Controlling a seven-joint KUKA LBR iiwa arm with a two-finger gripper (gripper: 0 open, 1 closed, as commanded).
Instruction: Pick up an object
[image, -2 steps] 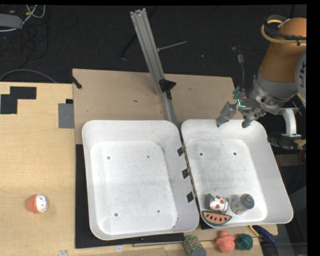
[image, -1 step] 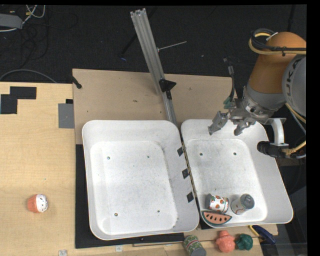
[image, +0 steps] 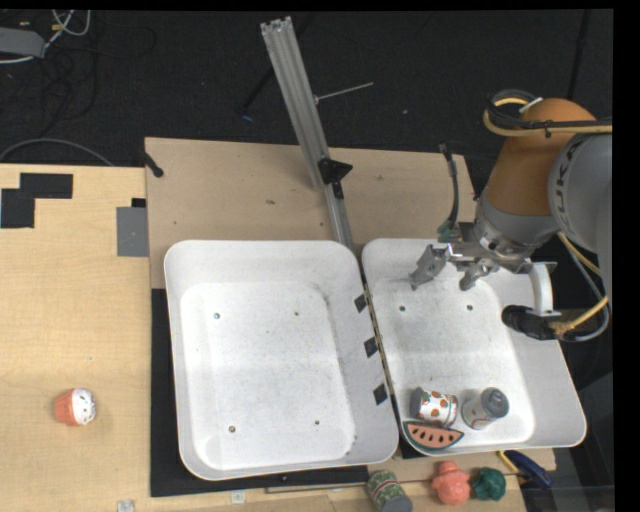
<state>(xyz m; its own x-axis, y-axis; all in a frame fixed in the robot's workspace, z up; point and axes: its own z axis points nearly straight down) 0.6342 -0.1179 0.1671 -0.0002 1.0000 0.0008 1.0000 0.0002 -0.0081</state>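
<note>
My gripper (image: 447, 270) hangs over the far end of the right bin (image: 470, 340), its two fingers spread apart with nothing between them. At that bin's near end lie a small red-and-white patterned cup (image: 436, 407), a grey can-like object (image: 487, 406) and a watermelon slice toy (image: 434, 437) on the front rim. All three sit well below the gripper in the view, apart from it.
The left bin (image: 260, 355) lies beside the right one. A slanted metal rail (image: 305, 110) runs from the back toward the bins' divide. Small toys (image: 452, 483) rest on the bench in front of the right bin, and a red-white ball (image: 75, 407) lies at far left.
</note>
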